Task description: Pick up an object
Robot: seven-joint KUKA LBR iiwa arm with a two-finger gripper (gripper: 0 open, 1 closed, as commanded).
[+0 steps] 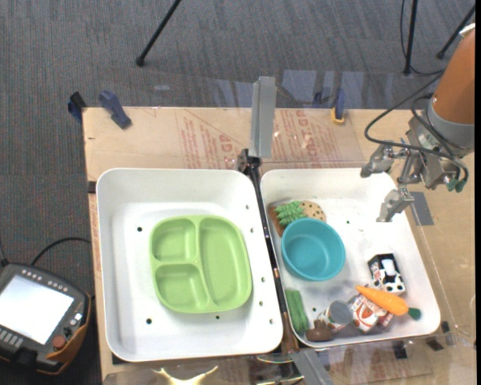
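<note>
Gripper (pixel 394 203) is poised over the right bin's (pixel 430 273) far edge; finger state cannot be told. Nothing is held. Toy carrot (pixel 382 299) lies against the cow-print block (pixel 384 272); crowding risks a slipped grasp.

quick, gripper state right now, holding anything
gripper: open, nothing between its fingers, above the far right corner of the right bin.

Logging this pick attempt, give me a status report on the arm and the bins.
Tool above right bin's upper right corner, holding nothing. Blue bowl, carrot, cow-print carton in right bin. Green tray in left bin.
</note>
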